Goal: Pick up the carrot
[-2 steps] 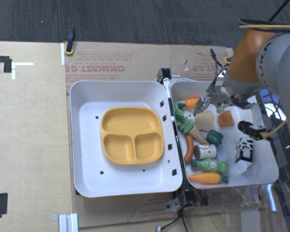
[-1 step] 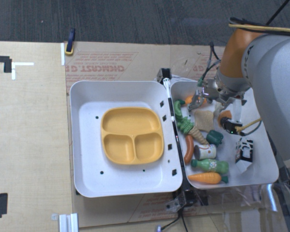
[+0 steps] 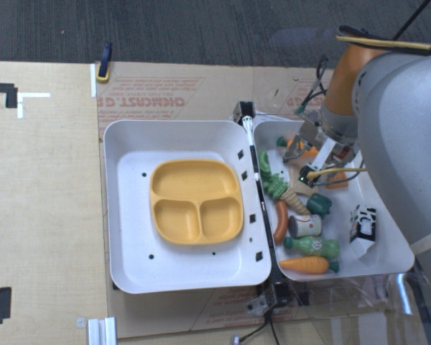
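The tool (image 3: pixel 305 152) hangs over the far end of the right bin (image 3: pixel 386 256), while the carrot (image 3: pixel 305 265) sits at the near end, well apart from it. So nothing is picked up yet, and I'd say the reach, grasp and lift are all left. Tool open or closed? Cannot tell (the wrist crowds it). The carrot lies flat along the near wall, orange, its tip toward the divider and its green top away, with a green toy (image 3: pixel 312 246) just beside it.

Carrot (image 3: pixel 305 265) — flat in the right bin (image 3: pixel 377 259)
Orange, green stub at its right end, tip pointing left — it lies along the bin's near wall, just beside a green bottle (image 3: pixel 314 246).
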Controlling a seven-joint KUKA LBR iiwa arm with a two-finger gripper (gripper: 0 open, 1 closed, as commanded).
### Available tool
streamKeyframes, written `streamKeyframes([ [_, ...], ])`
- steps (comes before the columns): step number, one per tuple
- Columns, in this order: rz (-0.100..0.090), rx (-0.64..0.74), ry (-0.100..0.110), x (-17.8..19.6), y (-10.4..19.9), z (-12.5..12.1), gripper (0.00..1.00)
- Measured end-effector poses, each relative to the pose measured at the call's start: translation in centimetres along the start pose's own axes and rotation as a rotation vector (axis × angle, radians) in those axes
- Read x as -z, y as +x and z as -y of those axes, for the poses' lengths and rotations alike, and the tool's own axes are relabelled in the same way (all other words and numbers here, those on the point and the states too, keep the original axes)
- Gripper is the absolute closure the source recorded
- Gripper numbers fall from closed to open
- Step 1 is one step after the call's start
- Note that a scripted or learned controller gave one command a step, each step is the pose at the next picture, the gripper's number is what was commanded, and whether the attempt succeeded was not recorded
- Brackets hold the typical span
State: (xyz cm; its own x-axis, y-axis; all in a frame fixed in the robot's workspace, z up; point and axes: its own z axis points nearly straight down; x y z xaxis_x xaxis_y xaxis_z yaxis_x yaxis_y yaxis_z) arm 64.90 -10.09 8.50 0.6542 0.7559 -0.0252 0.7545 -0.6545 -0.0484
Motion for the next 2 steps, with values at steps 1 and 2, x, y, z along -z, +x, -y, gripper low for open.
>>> streamKeyframes([
  [1, -0.018, -0.166, -0.026, 0.43, -2.36, -1.77, 0.00],
  [2, -0.030, -0.301, -0.037, 0.73, -3.25, -2.28, 0.00],
])
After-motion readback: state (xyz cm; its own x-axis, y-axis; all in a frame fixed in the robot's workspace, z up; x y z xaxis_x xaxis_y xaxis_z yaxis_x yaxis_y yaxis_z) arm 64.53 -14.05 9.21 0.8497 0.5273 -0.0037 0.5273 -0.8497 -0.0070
